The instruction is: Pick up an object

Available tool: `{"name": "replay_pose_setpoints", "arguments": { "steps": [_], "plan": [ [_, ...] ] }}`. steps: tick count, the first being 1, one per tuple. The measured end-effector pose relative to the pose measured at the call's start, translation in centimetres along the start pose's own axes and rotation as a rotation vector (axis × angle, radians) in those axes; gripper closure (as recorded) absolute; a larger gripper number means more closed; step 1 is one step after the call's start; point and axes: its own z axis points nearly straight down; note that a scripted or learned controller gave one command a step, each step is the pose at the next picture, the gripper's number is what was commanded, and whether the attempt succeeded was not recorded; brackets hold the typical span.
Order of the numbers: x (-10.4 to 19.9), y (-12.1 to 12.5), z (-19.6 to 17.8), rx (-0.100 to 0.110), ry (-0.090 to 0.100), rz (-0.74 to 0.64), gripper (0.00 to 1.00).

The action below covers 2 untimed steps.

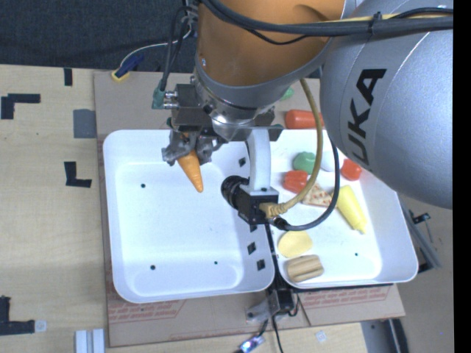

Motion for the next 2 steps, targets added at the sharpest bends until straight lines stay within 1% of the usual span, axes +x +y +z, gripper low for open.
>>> {"name": "replay_pose_setpoints", "arguments": {
  "steps": [1,2],
  "plan": [
    [0.0,0.0,2.8,0.003,-0.002,0.0,1.0],
    [0.0,0.0,0.7,-0.002,0.001,-0.001,1.0]
  ]
}}
